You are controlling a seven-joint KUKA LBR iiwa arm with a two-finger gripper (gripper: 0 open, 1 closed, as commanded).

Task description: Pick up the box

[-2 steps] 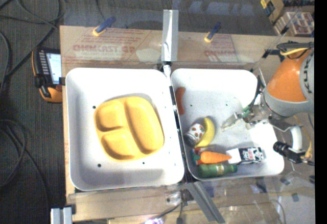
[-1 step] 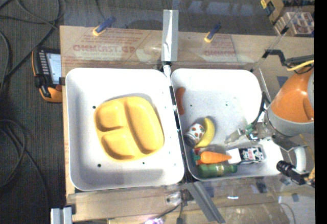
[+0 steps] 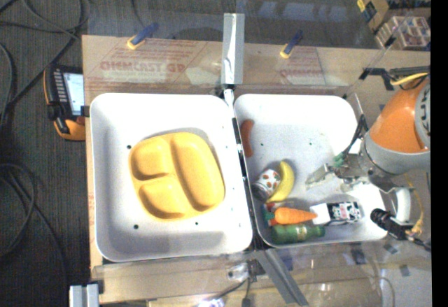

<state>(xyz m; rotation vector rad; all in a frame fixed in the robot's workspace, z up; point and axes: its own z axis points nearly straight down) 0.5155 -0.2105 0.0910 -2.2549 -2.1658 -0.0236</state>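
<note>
Currently, status by item:

Box location: the box [image 3: 338, 212], small, white with dark markings, lies flat in the right bin [image 3: 294, 113] near its front right corner, just beside the carrot [image 3: 294, 215] and the green bottle [image 3: 297, 232].

Jaws: the jaws [image 3: 334, 171] hang above the right bin's right side, behind the box and apart from it; whether they are released or clenched cannot be told. Nothing is seen between them.

Neighbours: banana [image 3: 283, 182] and a small round can [image 3: 268, 182] sit toward the bin's left wall; a yellow divided tray [image 3: 178, 174] lies in the left bin [image 3: 112, 159].

Step in hand (judged): approach to the box.

Procedure (advice): centre over the box, align the fingers across its short sides, descend straight, and keep clear of the carrot tip and the bin's front wall.

Risk (judged): a skewed descent could push the box against the wall.

Legible writing: faint red lettering on the counter [image 3: 175, 64] behind the bins, not readable; box print too small to read.
</note>
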